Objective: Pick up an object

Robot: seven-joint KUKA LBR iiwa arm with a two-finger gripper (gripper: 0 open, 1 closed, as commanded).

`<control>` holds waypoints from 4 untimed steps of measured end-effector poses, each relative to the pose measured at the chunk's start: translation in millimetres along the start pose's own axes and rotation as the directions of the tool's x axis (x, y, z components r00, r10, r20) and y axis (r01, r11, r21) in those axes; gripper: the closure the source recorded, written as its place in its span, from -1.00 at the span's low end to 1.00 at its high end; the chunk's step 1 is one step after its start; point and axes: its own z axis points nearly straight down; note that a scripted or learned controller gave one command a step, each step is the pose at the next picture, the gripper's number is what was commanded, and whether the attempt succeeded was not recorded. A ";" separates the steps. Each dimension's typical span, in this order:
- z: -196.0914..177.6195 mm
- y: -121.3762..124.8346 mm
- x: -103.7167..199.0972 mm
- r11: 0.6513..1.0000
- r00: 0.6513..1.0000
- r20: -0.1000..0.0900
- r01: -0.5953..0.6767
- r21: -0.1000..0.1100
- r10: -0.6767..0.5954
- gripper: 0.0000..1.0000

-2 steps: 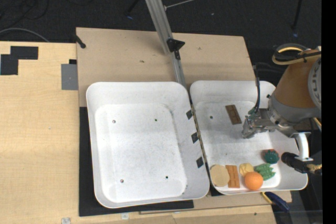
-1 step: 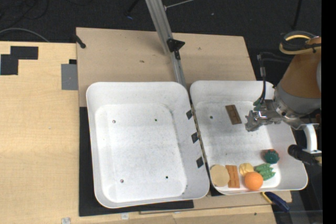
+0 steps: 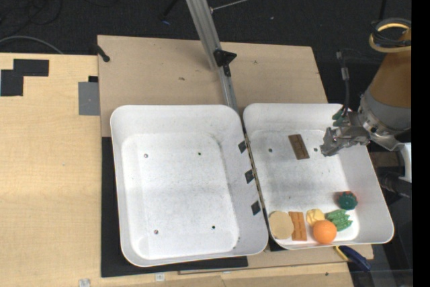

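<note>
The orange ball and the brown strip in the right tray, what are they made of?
The orange ball looks like smooth matte plastic, probably toy fruit: even colour, no gloss. The brown strip seems flat wood or card, dull and straight-edged; too small to be sure.

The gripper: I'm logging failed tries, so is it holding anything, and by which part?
Nothing shows between the fingers of the gripper; it hangs over the right bin.

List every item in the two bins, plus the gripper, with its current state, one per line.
Gripper: low over the right white bin, nothing visibly held.
Flat brown rectangular block: lying loose, left of gripper.
Dark green round object: resting near the right wall.
Orange ball: at the front edge.
Bright green leafy toy: beside the ball.
Tan round slice: lying flat, front corner.
Left white bin: level.
</note>
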 end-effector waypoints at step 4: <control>-17.2 30.1 149.3 1.000 1.000 -0.002 0.003 0.004 -0.003 1.00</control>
